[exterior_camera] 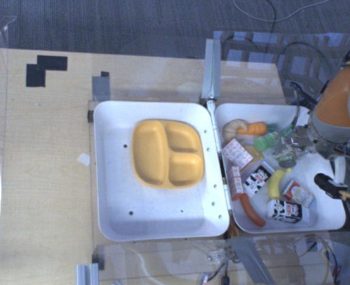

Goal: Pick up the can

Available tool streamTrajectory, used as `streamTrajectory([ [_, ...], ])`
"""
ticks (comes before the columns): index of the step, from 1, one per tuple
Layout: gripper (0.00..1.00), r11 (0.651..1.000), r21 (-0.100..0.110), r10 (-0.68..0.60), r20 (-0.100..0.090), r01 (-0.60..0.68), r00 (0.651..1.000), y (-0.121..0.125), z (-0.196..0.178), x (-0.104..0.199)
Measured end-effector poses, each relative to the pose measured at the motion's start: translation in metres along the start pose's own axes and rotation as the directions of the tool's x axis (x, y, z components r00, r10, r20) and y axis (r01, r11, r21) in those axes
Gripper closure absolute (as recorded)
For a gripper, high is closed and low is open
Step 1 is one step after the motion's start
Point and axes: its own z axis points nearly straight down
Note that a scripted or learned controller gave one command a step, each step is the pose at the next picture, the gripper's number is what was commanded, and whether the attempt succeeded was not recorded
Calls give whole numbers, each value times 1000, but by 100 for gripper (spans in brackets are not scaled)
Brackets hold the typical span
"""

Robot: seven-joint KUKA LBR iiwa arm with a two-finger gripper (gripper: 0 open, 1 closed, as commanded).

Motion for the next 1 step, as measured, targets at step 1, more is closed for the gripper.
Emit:
streamTrajectory([
  [1, 100, 1000, 7, 31, -3, -31, 1000, -9, -109, 99],
])
